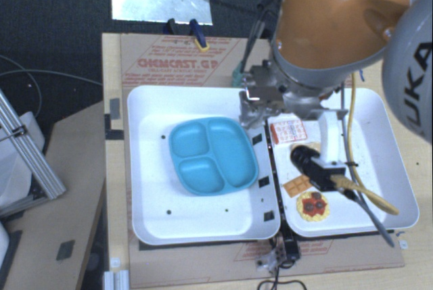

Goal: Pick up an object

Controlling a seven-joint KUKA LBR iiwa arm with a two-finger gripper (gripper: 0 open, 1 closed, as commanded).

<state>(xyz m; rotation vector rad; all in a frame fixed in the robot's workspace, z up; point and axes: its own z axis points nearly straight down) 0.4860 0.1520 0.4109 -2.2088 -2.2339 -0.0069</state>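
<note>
Jaws sit over the far end of the seam between my two bins; wide or narrow, I cannot tell. Left bin (145, 167): one blue divided plate (213, 153), lying flat near the middle. Right bin (387, 147): red-and-white card (287, 130) just beside the jaws, orange cracker (295, 185) nearer the front, toy pizza (313, 206) beside it.

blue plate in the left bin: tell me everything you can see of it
The blue plate is light blue, plastic by its look: a rounded rectangle with a raised rim and three compartments, two small and one large. It lies flat, right side up, slightly askew, on the floor of the left bin, toward its right side. The gripper is close to its far right corner; whether they touch cannot be told.
</note>
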